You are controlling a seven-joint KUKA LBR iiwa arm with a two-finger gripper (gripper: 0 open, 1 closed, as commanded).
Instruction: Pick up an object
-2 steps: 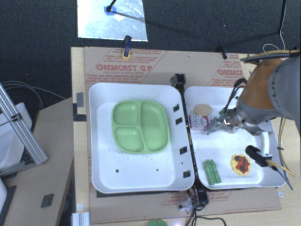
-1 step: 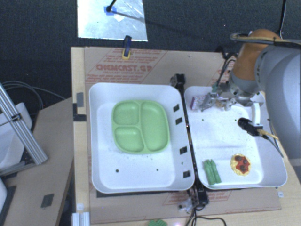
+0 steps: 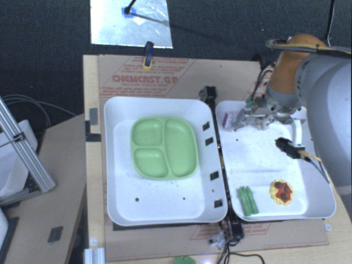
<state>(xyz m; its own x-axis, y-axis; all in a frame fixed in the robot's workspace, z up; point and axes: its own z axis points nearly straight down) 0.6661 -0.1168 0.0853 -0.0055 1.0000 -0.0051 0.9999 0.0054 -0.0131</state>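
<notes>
Gripper [image 3: 240, 120] sits low beside a purplish item [image 3: 229, 120] in the right bin [image 3: 316, 208]; its opening cannot be told. Recommend centring over the item before closing.

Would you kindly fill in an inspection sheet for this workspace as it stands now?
Surface: left bin and right bin, white, side by side on printed cardboard.
Job's things: green divided plate in the left bin; green stalks and small pizza toy at the right bin's near end; small purplish item, too blurred to identify, at its far left corner.
Clutter: blue and yellow clip on the cardboard's far edge.
Grippers: gripper over the right bin's far end, beside the purplish item.
Cables: black cable at top right; pale cables at left.
Surroundings: shiny sheet on dark floor; metal frame at left.
</notes>
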